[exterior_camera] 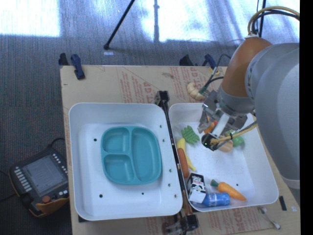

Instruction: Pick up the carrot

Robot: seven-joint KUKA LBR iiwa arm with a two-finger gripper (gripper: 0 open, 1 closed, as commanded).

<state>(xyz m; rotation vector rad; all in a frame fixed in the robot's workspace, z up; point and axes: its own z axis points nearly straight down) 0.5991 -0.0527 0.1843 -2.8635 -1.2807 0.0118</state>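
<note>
A small orange carrot [231, 190] with a green top lies near the front of the right bin [259, 180]. A longer orange carrot-like piece [183, 161] lies along that bin's left wall, beside a yellow piece [181, 145]. My gripper [211, 127] hangs over the back middle of the right bin, well behind the small carrot and right of a green leafy toy [190, 134]. A small patch of orange shows at the gripper, and I cannot make out what it is.
A teal divided plate [131, 154] sits in the left bin [80, 131]. The right bin also holds a black-and-white carton [196, 186], a blue object [216, 199], and a beige and green toy [232, 144]. A beige toy [193, 90] lies on the bench behind.
</note>
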